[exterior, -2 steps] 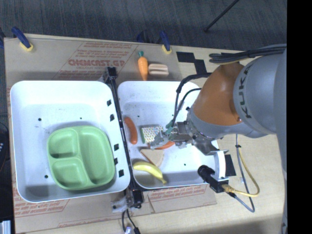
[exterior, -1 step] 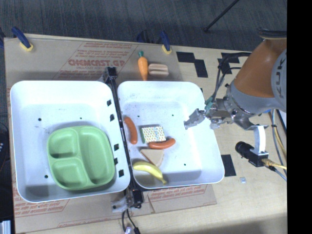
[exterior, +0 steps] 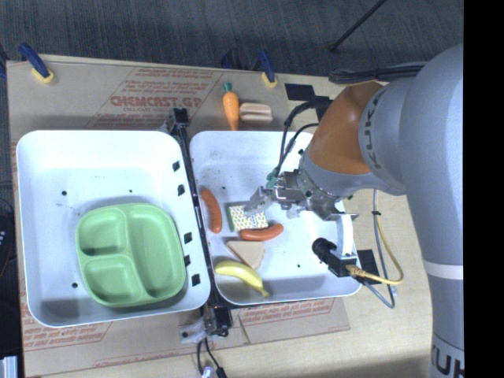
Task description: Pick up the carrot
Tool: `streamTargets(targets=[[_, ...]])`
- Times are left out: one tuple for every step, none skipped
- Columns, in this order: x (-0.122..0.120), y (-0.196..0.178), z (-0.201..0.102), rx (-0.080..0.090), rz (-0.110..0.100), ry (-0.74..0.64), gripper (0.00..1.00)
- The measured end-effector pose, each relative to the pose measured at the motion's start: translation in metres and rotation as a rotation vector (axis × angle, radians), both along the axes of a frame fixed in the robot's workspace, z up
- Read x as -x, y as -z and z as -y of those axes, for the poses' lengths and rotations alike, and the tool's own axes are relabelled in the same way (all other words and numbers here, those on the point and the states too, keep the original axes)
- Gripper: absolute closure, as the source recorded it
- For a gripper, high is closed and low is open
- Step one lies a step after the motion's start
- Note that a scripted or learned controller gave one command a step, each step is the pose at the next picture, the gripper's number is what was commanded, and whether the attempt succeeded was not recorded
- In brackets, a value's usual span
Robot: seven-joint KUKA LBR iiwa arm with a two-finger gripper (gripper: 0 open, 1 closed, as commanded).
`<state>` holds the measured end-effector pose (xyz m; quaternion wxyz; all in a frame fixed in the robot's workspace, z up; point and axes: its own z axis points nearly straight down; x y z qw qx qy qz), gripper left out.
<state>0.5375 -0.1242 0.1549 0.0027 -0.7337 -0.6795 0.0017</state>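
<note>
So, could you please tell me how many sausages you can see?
2: one sausage near the right bin's left wall, another mid-bin below the gripper. The arm may hide others.

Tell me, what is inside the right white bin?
The right bin holds two sausages, a patterned piece, a bread wedge and a banana. The gripper covers part of the floor.

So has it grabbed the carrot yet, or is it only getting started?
Nothing looks done yet. The carrot lies on the cardboard behind the right bin, beside a small sandwich-like toy, untouched. The gripper is low inside the right bin, near the waffle piece and a sausage, well away from the carrot. Reaching over, gripping and lifting the carrot are all left.
</note>
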Motion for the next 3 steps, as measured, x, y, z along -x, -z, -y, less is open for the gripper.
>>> streamTargets(targets=[[-0.042,-0.05,-0.079,0.0,0.002,0.045,0.0],[-0.11,0.028,-0.033,0.002,0.001,0.202,0.0],[-0.119,0.063,-0.002,0.003,0.003,0.361,0.0]])
